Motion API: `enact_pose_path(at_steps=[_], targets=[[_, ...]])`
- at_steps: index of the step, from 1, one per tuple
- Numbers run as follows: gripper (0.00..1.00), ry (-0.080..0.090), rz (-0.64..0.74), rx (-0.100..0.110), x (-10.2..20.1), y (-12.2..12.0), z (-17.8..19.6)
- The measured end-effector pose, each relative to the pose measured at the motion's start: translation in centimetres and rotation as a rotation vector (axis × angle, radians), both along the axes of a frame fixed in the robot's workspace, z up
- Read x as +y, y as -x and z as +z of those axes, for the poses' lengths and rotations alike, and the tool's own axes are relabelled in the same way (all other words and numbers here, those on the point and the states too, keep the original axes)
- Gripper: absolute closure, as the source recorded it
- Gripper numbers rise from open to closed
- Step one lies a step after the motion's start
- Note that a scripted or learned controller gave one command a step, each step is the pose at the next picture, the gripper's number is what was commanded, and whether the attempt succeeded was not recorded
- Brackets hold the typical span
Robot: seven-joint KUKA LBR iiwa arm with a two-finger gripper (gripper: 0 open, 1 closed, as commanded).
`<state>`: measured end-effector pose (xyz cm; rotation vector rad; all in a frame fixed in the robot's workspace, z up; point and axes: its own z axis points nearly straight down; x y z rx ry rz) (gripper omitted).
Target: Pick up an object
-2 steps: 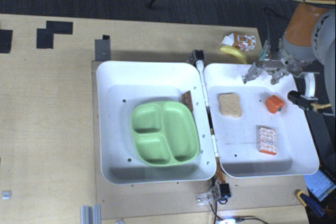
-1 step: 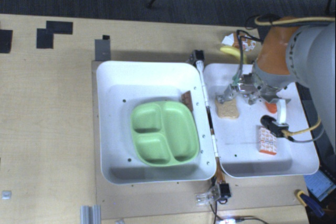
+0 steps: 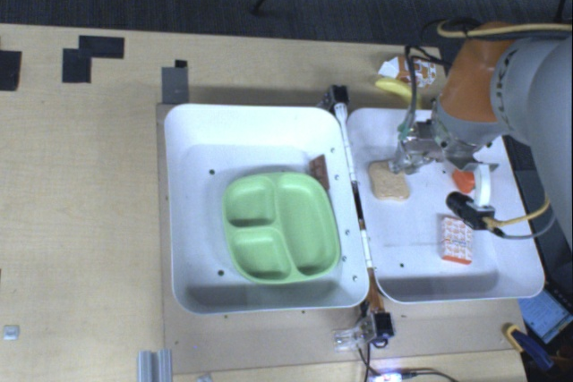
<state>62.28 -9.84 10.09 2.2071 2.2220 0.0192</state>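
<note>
The gripper (image 3: 405, 158) is seen low over the right bin (image 3: 421, 264), near its far edge and toward the wall shared with the left bin (image 3: 188, 192). A tan bread-like piece (image 3: 389, 184) lies on the bin floor just beside and below the gripper, on the side toward the near edge and slightly toward the shared wall; contact cannot be judged. Whether the gripper is released or clenched cannot be told. The piece is roundish, so its long axis is weak, roughly parallel to the bin's far edge, with no clear pointing end. A red-and-white packet (image 3: 456, 240) lies well apart toward the near right corner, long axis running far to near. A green divided tray (image 3: 282, 225) is seen in the left bin. A short descent toward the near edge is judged enough.
</note>
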Motion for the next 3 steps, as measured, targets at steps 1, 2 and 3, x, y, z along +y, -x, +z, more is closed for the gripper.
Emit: enact_pose_path(at_steps=[1,2,3], targets=[[0.0,0.0,0.0,0.001,0.0,0.0,0.0],[1.0,0.0,0.003,-0.002,0.1,-0.1,1.1],[0.0,0.0,0.003,-0.002,0.1,-0.1,1.1]])
